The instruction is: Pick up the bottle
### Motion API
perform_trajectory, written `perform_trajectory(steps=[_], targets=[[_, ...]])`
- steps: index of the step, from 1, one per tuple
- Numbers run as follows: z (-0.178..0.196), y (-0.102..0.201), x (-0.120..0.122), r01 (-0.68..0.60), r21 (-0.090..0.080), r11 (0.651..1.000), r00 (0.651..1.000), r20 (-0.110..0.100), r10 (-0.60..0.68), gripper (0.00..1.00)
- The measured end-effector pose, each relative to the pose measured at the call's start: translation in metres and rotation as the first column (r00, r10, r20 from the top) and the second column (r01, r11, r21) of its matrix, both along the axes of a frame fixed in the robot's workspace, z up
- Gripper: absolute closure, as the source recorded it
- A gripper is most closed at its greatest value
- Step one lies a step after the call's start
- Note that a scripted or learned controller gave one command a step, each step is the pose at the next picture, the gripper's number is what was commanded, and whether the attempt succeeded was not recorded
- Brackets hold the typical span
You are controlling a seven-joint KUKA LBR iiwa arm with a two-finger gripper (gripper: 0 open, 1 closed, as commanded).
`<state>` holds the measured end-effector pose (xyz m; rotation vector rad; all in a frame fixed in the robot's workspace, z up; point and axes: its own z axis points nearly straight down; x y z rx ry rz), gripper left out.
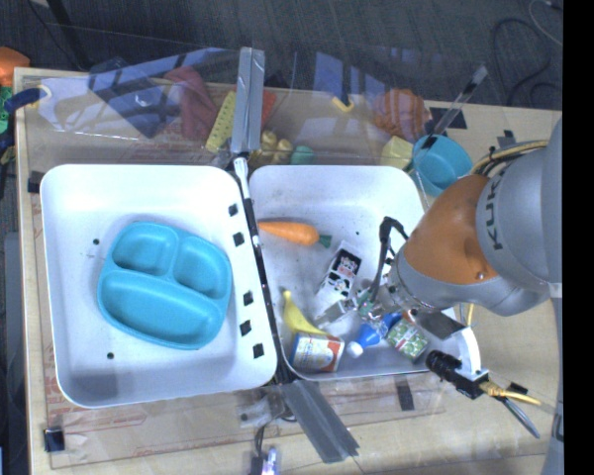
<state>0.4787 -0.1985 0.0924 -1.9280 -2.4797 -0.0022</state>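
A small bottle (317,352) with a white body and an orange and blue label lies on its side at the front of the right bin (307,191). My gripper (348,303) reaches down into that bin from the right, just above and to the right of the bottle, over a clutter of small items. The grey arm with its orange band (445,250) covers the bin's right part. A second small item with a blue top (372,335) lies right below the gripper.
In the right bin are an orange carrot (289,233), a yellow banana (297,317), a black-and-white tag (343,266) and a green packet (408,340). A blue divided tray (165,285) lies in the left bin. A blue cup (442,162) stands behind the right bin.
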Motion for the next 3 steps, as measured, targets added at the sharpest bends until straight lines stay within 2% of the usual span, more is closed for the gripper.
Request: perform_trajectory(steps=[1,2,3], targets=[[0.0,-0.012,0.039,0.263,-0.001,0.965,0.965,-0.001,-0.263,0.0],[0.0,-0.006,0.0,-0.073,0.0,0.997,0.997,0.001,0.073,0.0],[0.01,-0.006,0.001,-0.078,-0.001,0.997,0.997,0.003,0.078,1.0]])
